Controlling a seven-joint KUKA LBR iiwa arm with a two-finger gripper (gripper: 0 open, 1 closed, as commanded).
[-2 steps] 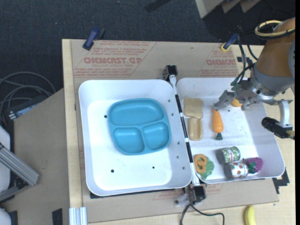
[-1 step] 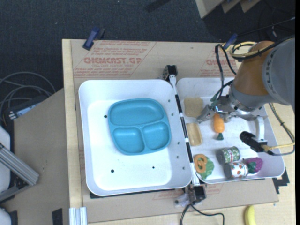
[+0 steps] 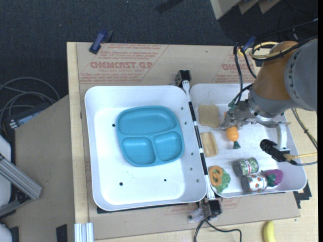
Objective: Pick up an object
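Observation:
In the right bin (image 3: 295, 178), my gripper (image 3: 233, 123) hangs low over the bin's middle, with the grey arm and its orange band coming in from the upper right. A small orange carrot (image 3: 232, 133) with a green stem lies directly under the gripper's tip and touches or nearly touches it. I cannot make out whether the carrot is gripped. A tan slice of toast (image 3: 208, 115) lies just left of the gripper. A pale bread stick (image 3: 209, 144) lies below the toast.
At the right bin's front lie a green-and-orange toy (image 3: 218, 178), a green-labelled can (image 3: 247, 166), a red-and-white can (image 3: 256, 183) and a purple item (image 3: 274, 176). The left bin (image 3: 101, 175) holds a blue divided plate (image 3: 150, 134). A yellow object (image 3: 269, 231) lies off the bench's front.

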